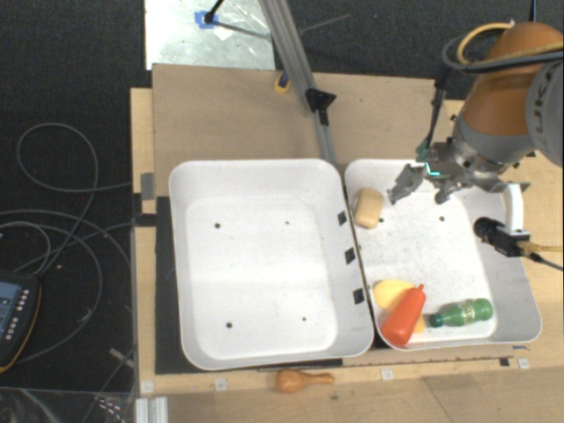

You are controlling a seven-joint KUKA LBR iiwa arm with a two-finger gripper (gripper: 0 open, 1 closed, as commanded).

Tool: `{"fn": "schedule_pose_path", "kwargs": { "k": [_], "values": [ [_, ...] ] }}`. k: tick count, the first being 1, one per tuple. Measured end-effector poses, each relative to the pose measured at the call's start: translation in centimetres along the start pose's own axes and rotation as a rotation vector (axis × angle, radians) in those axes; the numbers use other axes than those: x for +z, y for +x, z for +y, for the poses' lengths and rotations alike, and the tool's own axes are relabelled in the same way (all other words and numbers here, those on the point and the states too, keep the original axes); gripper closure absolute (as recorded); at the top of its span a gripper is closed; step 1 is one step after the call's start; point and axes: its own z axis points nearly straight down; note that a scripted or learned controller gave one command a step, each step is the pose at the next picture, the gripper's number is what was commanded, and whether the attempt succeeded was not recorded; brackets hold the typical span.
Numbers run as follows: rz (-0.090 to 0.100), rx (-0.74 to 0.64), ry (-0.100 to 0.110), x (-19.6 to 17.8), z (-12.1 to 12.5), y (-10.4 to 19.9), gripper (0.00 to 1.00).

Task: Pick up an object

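The grey arm (pixel 529 104) enters from the right with its orange band uppermost, wrist angled downward and to the left, and the tool (pixel 423 188) is suspended with its two dark fingers (pixel 404 186) spread apart and nothing between them.

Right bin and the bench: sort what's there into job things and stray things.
Job:
gripper
tan block
yellow piece
orange bottle
green bottle
right bin

Stray:
left bin
brown pear shape on the bench edge
cables
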Motion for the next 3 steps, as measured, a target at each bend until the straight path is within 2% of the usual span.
{"fn": "schedule_pose_path", "kwargs": {
  "k": [1,2,3],
  "values": [
    [-0.001,0.002,-0.005,-0.2,0.1,0.0,0.00],
    [0.000,0.005,0.002,6.0,-0.2,-0.1,0.00],
    [-0.001,0.005,0.000,10.3,0.2,0.1,0.00]
  ]
}}
